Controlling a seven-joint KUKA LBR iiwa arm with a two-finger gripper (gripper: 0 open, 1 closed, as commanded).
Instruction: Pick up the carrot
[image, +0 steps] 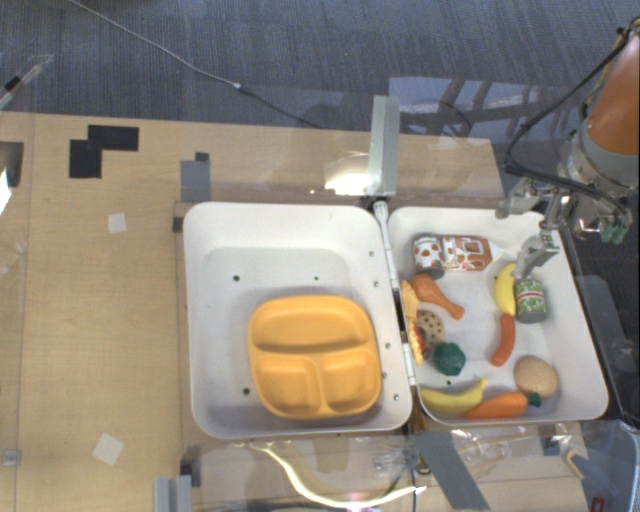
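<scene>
The carrot (497, 405), orange with a green stem end, lies flat along the front wall of the right bin (590, 385). It sits between a yellow banana (452, 397) on its left and a tan potato (536, 376) just behind it. My gripper (541, 247) hangs over the bin's back right part, just above a small green-labelled can (530, 299) and far from the carrot. Nothing shows in its grasp.
The right bin also holds a second banana (506, 287), a red sausage (503, 340), a drumstick (437, 293), a cookie (430, 323), green broccoli (449, 357) and a printed package (452, 253). A yellow divided tray (313, 355) lies in the left bin (215, 260).
</scene>
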